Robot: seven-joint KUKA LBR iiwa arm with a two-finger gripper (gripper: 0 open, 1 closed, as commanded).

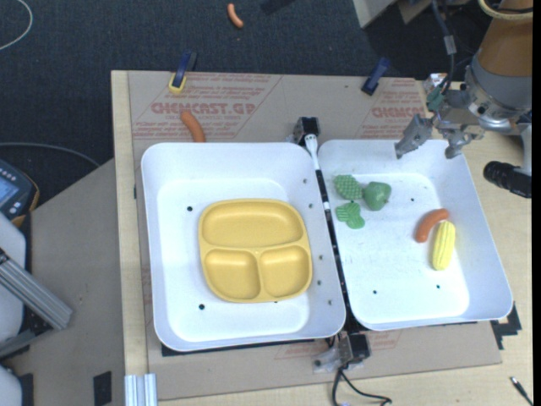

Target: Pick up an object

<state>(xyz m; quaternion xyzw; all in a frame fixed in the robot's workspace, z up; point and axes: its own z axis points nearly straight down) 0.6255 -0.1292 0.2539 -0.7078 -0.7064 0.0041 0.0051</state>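
My gripper [434,143] hangs over the far edge of the right bin [473,286], its two fingers spread apart with nothing between them. Below it in that bin lie a cluster of green toy vegetables [362,198] at the left, an orange sausage [431,224] at the right, and a yellow corn cob [442,245] just beside the sausage. All of them rest on the bin floor, well apart from the fingers.
The left bin [165,227] holds a yellow divided plate [254,249]. A second orange sausage [193,126] lies on the cardboard beyond the left bin. Blue clamps [180,73] [374,76] grip the board's far edge. Another small sausage [235,15] lies on the dark floor.
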